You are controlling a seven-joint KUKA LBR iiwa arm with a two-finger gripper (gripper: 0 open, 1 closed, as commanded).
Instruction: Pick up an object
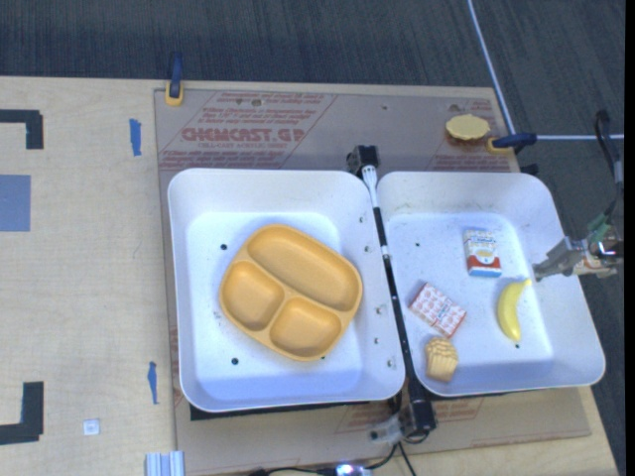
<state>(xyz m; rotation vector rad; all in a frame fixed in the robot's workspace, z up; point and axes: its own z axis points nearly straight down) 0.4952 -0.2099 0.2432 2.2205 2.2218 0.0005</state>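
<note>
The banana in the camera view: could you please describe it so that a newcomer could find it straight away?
Look in the right-hand white bin, toward its right side. There lies the banana, lengthwise, below the small red, white and blue carton. It is the one smooth, plain yellow, curved item; the nearby checkered packet is flat, and the yellow corn piece is knobbly.

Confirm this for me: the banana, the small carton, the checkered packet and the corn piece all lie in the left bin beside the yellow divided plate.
Wrong bin. In the camera view, the banana, small carton, checkered packet and corn piece lie in the right bin; the yellow divided plate lies in the left bin.
</note>
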